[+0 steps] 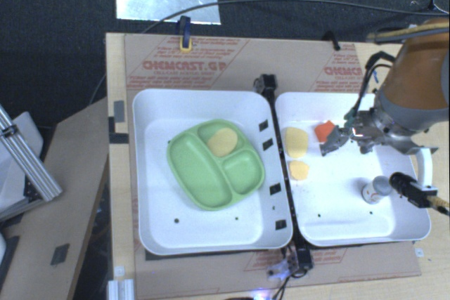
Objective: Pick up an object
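Camera view: arm low over right bin, pincer beside orange piece, grip state unclear.

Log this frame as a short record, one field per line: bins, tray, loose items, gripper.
left bin: white, holds a green divided tray
tray contents: one pale yellow piece in a top compartment
right bin: white, holds the loose items
loose items: larger yellow piece near the bin's left wall, smaller yellow piece just below it, orange piece, small grey round object
gripper: over the right bin, right beside the orange piece
grasp: nothing visibly between its fingers
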Controlling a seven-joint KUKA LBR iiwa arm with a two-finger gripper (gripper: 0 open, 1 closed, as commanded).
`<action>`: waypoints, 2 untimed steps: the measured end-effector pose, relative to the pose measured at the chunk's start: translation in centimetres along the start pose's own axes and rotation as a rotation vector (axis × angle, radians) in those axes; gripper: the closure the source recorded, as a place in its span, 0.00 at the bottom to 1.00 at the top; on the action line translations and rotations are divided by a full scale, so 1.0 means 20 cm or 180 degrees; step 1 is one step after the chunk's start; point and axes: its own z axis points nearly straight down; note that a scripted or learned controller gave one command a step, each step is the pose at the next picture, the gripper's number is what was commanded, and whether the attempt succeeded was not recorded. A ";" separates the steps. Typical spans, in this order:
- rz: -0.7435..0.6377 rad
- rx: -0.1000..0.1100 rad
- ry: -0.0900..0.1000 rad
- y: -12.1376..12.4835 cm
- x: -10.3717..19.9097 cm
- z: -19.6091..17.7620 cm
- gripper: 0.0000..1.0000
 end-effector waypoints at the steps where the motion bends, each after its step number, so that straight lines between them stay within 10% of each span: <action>1: 0.0003 0.0000 -0.0001 -0.01 -0.01 0.21 0.00; 2: 0.0002 0.0006 0.0002 -0.03 0.02 0.51 0.00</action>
